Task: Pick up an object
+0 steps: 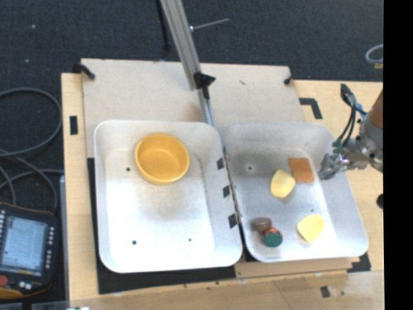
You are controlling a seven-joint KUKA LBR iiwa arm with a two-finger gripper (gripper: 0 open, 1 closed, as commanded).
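Nearest the camera, at the lower left corner, sits a handheld control pendant (24, 247) with a lit screen, resting off the surface's edge beside loops of black cable (26, 128). Just beyond it, the wooden surface (74, 173) carries two shallow white bins side by side. Along the near wall of the right bin (352, 234) lie a small brown piece (261, 224) touching a green and red piece (272, 237), with a yellow wedge (311, 228) near them to the right. Farther in, a pale yellow lump (282, 183) sits just beside an orange-brown block (301, 170). The left bin (110, 244) holds a yellow bowl (162, 157), upright, toward its far side. At the right bin's right rim, the claw (330, 166) hangs low, near the orange-brown block but apart from it; whether its fingers are apart or together I cannot tell, and nothing shows between them. Behind the bins, a slanted aluminium post (182, 37) rises from the surface, over dark carpet (290, 18)
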